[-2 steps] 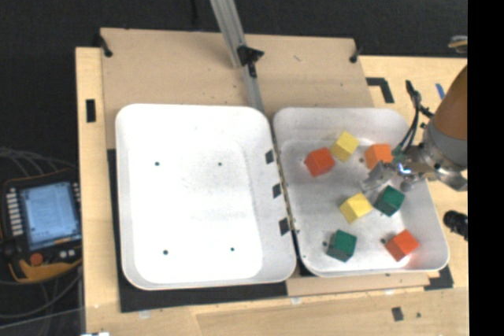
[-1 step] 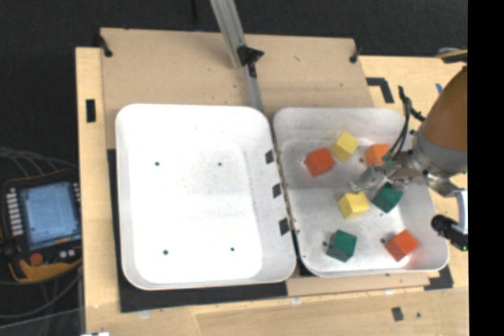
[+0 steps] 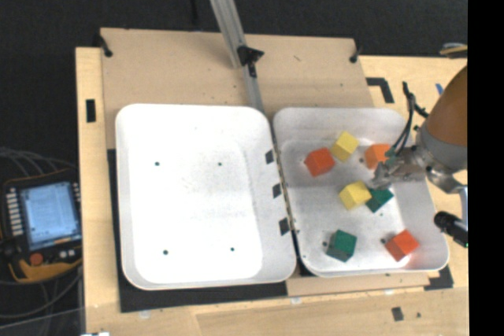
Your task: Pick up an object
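Note:
The right bin [image 3: 315, 122] holds several small blocks. An orange-red block [image 3: 319, 161] and a yellow block [image 3: 345, 145] lie near its far side. Another yellow block [image 3: 354, 195] sits mid-bin, touching a dark green block [image 3: 379, 199]. A second green block [image 3: 342, 245] and a red-orange block [image 3: 402, 245] lie near the front. My gripper [image 3: 390, 169] hangs low over the bin's right part, just above the dark green block and partly covering an orange block [image 3: 375, 154].
The left bin [image 3: 130, 169] lies beside the right one, with clips along the shared edge. A slanted metal rail [image 3: 224, 4] rises from the back of the bench. A handheld control pad [image 3: 46, 218] rests off the bench's left side.

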Controlling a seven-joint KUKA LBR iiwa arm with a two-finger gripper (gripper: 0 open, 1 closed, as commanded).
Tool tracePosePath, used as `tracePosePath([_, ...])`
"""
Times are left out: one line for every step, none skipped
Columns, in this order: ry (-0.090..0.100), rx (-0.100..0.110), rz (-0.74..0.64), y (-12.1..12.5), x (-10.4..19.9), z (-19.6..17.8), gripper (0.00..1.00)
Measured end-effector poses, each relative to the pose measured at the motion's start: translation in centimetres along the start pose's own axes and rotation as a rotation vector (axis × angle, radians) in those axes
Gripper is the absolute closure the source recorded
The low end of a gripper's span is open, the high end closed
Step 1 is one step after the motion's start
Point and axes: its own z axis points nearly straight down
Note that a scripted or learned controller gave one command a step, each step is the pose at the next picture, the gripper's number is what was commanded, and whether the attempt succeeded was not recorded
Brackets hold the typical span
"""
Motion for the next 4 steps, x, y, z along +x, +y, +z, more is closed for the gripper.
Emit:
tracePosePath([0.007, 0.024, -0.010, 1.1, 0.4, -5.8, 1.00])
tracePosePath([0.007, 0.023, -0.011, 1.5, 0.2, -11.3, 1.00])
tracePosePath([0.009, 0.029, -0.013, 3.5, 4.2, -11.4, 1.00])
tracePosePath([0.010, 0.029, -0.014, 6.0, 9.7, -11.6, 1.00])
